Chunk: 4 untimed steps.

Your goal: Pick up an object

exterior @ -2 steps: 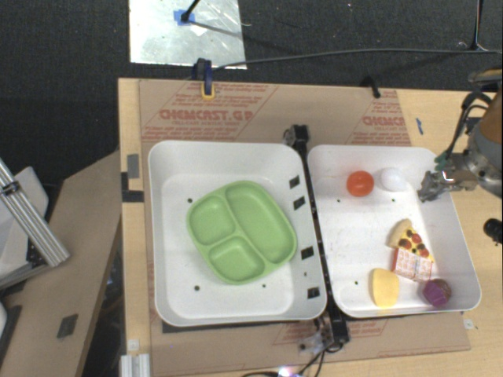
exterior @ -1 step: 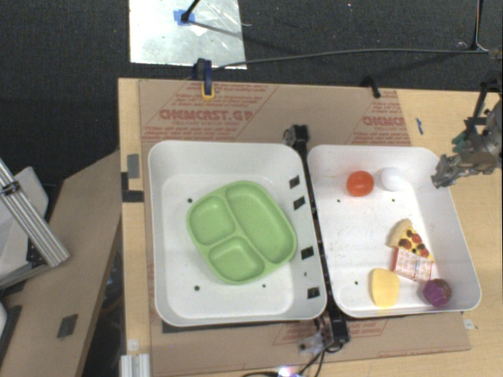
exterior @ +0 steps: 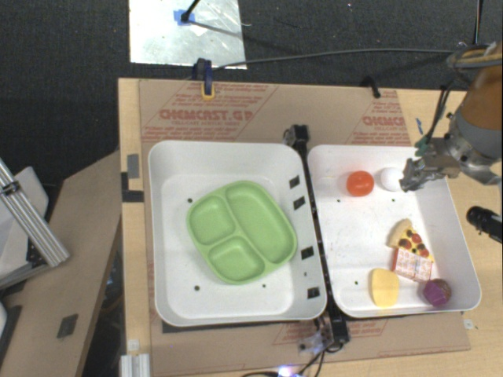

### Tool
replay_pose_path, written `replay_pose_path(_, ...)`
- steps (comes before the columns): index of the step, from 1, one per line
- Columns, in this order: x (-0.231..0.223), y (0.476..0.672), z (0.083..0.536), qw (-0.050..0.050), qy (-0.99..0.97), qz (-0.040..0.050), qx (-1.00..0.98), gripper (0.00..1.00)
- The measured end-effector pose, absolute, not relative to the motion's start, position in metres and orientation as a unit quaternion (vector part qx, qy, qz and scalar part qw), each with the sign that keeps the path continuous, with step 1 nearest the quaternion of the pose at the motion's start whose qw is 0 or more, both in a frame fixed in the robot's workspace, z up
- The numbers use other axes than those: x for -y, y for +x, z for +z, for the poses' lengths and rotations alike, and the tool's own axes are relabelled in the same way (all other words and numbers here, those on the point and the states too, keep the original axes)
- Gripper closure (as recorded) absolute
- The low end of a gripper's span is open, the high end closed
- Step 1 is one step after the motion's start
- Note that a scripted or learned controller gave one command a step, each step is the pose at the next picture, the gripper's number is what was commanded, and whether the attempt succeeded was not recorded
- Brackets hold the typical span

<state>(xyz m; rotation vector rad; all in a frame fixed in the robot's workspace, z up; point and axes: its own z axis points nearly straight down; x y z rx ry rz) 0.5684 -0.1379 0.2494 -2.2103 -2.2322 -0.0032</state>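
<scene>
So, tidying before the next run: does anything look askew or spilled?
Nothing is spilled. The green plate sits skewed in the left bin. The toys in the right bin lie loose but intact.

I am seeing the arm (exterior: 481, 124) running off the frame's right edge, so most of it is cut away. The gripper (exterior: 412, 177) is showing too small and dark for me to judge its fingers. Just left of it, a white ball (exterior: 390, 178) is blurring into the right bin (exterior: 460, 234).
</scene>
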Motion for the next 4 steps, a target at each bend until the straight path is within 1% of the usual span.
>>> replay_pose_path(2,0.039,0.586,0.256,0.000,-0.704,-0.0012,0.711,1.00)
replay_pose_path(3,-0.014,0.578,0.256,0.000,-0.704,-0.0011,0.711,1.00)
replay_pose_path(4,-0.068,0.581,0.259,0.000,-0.703,-0.0018,0.711,1.00)
